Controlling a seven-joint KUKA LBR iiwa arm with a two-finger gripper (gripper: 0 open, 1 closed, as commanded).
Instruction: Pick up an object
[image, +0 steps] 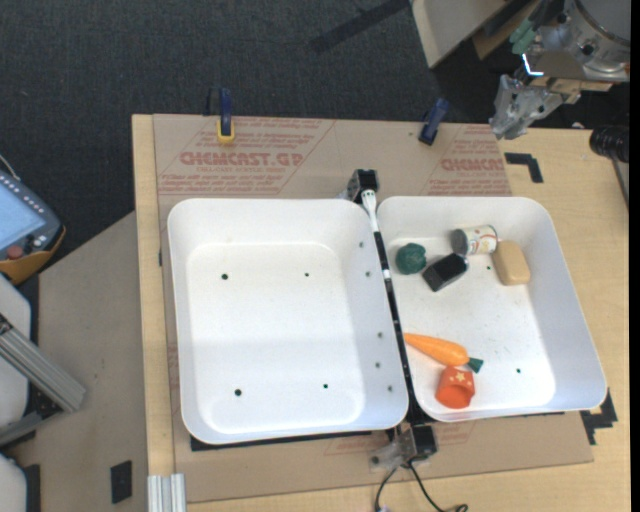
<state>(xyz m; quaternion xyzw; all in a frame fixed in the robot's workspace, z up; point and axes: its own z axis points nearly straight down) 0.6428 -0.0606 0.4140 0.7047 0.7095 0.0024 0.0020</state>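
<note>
1. The desk (300, 140) spreads under everything, a brown board with red lettering, and two blue clamps sit on its far edge.
2. The left bin (200, 330) takes the nine o'clock half of the board, white and shallow, with small dark holes in its floor.
3. The right bin (570, 330) lies touching it along the middle seam, at three o'clock, and it carries all the objects.
4. My jaws (512, 108) hang up at one o'clock, beyond the far rim of the right bin, over the board and well apart from every object; I cannot tell how wide they stand from here, and nothing shows between them.
5. The carrot (436, 348) lies at the bin's seven o'clock, orange, near the seam.
6. The red pepper (456, 387) sits just beside the carrot's green end, toward six o'clock.
7. The tan block (511, 264) rests at the bin's one o'clock side.
8. The black block (445, 271) lies tilted between the tan block and the green ball.
9. The green ball (410, 258) sits at eleven o'clock, near the seam.
10. The small white cylinder (474, 240) lies on its side, just beyond the black block.
</note>
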